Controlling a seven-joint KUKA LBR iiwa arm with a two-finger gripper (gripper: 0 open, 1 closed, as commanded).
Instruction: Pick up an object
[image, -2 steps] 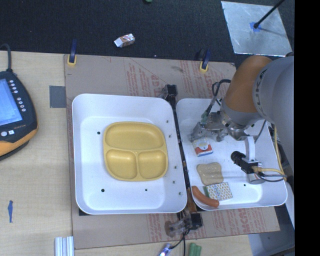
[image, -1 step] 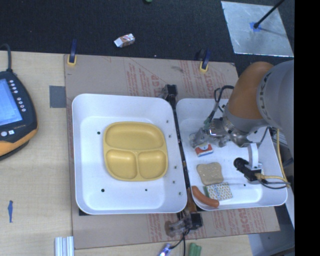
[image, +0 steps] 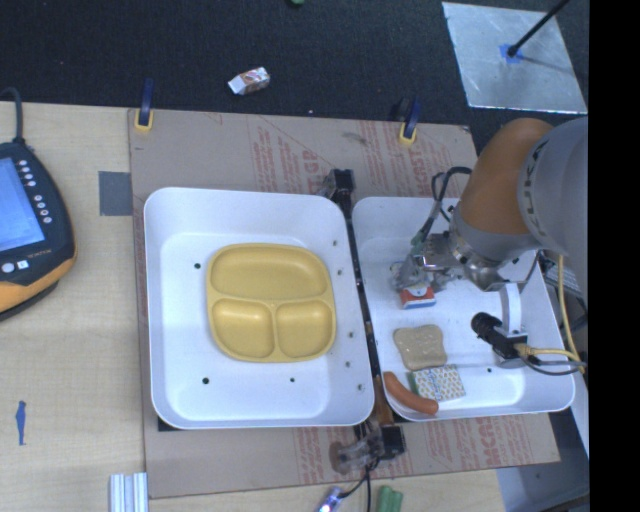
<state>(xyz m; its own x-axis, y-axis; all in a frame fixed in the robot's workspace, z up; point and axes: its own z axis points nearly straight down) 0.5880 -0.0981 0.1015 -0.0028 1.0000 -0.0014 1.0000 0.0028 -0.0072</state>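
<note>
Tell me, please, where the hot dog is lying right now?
The hot dog lies in the right bin, at its near-left corner, just below the bread slice and left of the patterned sponge.

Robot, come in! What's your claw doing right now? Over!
Gripper low in the right bin, over a small orange and white block. Grip unconfirmed. Toast, sausage and patterned pad lie nearer the front. Yellow tray in left bin.

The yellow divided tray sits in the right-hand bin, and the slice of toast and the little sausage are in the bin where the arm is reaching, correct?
Not quite. The camera view shows the yellow divided tray in the left bin, not the right one. The rest holds: the toast slice and sausage lie in the right bin, where the arm's gripper reaches.
</note>
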